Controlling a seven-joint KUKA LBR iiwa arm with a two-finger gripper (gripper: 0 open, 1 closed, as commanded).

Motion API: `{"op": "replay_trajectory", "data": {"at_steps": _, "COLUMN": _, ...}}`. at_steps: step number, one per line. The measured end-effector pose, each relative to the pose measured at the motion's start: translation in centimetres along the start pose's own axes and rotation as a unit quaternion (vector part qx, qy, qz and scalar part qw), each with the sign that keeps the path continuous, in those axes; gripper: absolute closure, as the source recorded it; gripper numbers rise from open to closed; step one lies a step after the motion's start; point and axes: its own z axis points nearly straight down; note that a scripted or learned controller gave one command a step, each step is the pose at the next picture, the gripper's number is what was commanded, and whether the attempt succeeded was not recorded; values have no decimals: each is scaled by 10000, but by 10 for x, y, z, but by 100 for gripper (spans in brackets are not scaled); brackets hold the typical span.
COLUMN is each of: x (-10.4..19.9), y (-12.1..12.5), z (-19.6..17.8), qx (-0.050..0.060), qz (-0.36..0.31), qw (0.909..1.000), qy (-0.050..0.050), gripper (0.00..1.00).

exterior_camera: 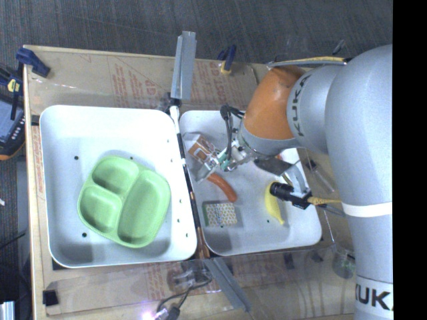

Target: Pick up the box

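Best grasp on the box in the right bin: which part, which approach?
Probably straight down from above, fingers across its two shorter sides. The box lies flat on the floor of the right bin, patterned face up, so only its edges offer purchase. The carrot lies close on its far side, leaving the bin-wall side freer.

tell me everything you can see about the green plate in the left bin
The green plate is a light green tray with rounded corners that looks like plastic, moulded into three compartments: two smaller on its left, one larger on its right. All three look bare. It lies flat and slightly rotated on the floor of the left bin, toward the near side, with nothing touching it.
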Motion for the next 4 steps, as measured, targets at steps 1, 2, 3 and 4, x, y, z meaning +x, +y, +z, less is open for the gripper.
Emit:
{"op": "replay_trajectory", "data": {"at_steps": 1, "x": -51, "y": -62, "z": -57, "qx": -5, "qz": 381, "qw": 9993, "qy": 2, "gripper": 0}}
{"op": "replay_trajectory", "data": {"at_steps": 2, "x": -88, "y": -4, "z": -49, "qx": -4, "qz": 1112, "qw": 9938, "qy": 7, "gripper": 0}}
{"op": "replay_trajectory", "data": {"at_steps": 3, "x": 15, "y": -30, "z": 11, "qx": 10, "qz": 962, "qw": 9954, "qy": 13, "gripper": 0}}
{"op": "replay_trajectory", "data": {"at_steps": 4, "x": 14, "y": -30, "z": 1, "qx": 22, "qz": 941, "qw": 9956, "qy": 6, "gripper": 100}}
